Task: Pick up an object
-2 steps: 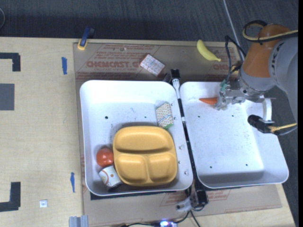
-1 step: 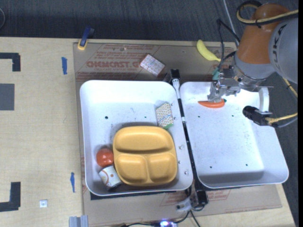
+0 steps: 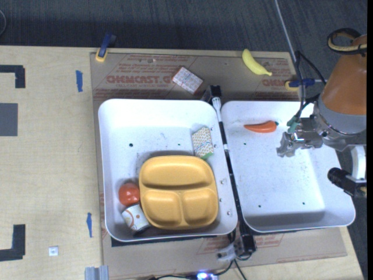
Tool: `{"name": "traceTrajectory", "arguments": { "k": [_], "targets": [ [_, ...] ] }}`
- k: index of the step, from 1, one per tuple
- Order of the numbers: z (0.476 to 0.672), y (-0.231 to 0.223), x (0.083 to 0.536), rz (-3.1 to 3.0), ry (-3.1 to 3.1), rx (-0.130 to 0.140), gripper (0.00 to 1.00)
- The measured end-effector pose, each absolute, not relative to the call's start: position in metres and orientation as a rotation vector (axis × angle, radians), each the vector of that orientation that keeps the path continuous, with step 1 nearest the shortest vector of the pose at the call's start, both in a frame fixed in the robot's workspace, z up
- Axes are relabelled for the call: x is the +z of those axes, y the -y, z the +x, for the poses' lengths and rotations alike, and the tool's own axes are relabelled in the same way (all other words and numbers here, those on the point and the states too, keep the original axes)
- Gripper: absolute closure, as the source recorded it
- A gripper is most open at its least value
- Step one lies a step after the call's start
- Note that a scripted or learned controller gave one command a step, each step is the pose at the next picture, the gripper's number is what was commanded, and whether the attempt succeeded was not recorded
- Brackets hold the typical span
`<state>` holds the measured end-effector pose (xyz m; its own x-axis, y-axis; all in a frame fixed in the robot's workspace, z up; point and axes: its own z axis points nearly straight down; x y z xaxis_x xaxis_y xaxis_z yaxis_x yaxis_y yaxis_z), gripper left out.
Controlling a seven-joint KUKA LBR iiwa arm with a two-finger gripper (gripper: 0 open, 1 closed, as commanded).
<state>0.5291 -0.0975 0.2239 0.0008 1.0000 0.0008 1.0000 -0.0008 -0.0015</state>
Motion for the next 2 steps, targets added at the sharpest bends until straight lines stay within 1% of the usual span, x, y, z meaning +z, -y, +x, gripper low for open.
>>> {"name": "traceTrajectory", "arguments": {
  "k": [1, 2],
  "targets": [
    [0.529, 0.097, 0.224, -2.221, 2.22, 0.0, 0.0],
    [0.538, 0.113, 0.086, -2.225, 2.225, -0.004, 0.0]
  ]
}}
